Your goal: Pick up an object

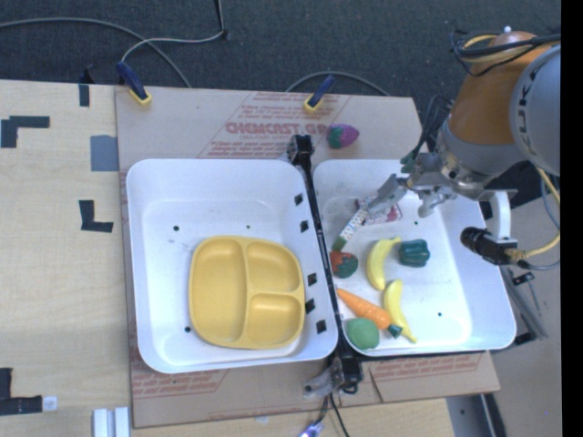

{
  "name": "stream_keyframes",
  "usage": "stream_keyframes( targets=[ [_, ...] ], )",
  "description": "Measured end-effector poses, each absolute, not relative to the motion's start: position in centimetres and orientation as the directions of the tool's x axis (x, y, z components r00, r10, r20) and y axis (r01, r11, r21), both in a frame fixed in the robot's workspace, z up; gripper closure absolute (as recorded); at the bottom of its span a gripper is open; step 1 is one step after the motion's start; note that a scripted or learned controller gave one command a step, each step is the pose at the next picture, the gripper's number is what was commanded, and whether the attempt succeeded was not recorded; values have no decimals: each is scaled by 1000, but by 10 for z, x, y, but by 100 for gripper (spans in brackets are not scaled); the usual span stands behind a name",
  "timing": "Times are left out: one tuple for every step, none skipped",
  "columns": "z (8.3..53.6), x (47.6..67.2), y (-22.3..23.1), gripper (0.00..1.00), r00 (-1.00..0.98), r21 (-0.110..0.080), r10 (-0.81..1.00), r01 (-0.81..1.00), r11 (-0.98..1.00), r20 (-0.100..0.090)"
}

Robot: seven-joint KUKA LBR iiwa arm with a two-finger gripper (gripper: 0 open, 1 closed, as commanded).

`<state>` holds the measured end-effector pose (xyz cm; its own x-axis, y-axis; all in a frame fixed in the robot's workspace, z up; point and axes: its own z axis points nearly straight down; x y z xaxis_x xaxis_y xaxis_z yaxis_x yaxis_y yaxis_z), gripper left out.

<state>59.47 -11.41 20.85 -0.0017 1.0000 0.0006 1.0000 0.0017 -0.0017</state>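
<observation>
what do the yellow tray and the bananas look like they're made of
Tray: probably moulded plastic, matte to slightly glossy; one even yellow, rounded dividers between three compartments. Bananas: likely toy plastic or rubber; smooth, uniformly bright yellow with soft highlights and no brown spots. Neither can be confirmed by look alone.

A dark grey carpet (273, 16) covers the floor beyond a pale wooden bench (55, 271). A brown cardboard sheet (237, 126) lies on the bench, and a black cable (196, 36) trails across the carpet.

Glossy plastic bins (155, 209), matt yellow tray (244, 291), cardboard base (264, 126).
</observation>
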Motion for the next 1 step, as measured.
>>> stream_keyframes(
  targets=[
    [116, 595, -111, 0, 0, 22, 1000, 1000, 0, -1]
  ],
)
